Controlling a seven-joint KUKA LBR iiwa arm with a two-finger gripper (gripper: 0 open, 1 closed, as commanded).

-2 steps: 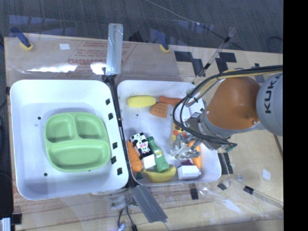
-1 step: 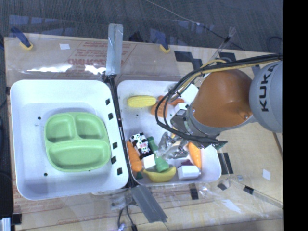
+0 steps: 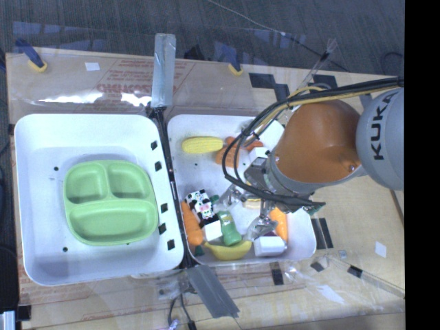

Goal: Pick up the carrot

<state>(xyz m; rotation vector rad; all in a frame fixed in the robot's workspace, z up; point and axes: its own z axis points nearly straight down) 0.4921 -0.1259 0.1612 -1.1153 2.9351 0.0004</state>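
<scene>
The carrot (image 3: 192,224) lies along the left wall of the right bin (image 3: 180,133), just left of the cow-print toy (image 3: 201,205), while the gripper (image 3: 251,208) hovers over the clutter to that toy's right, can't tell its state.

A robot lab: a KUKA arm (image 3: 323,146) over two taped white bins (image 3: 27,184) on a bench (image 3: 357,280).

The orange carrot (image 3: 192,223) lies lengthwise along the right bin's (image 3: 177,133) left wall, near its front corner.
</scene>
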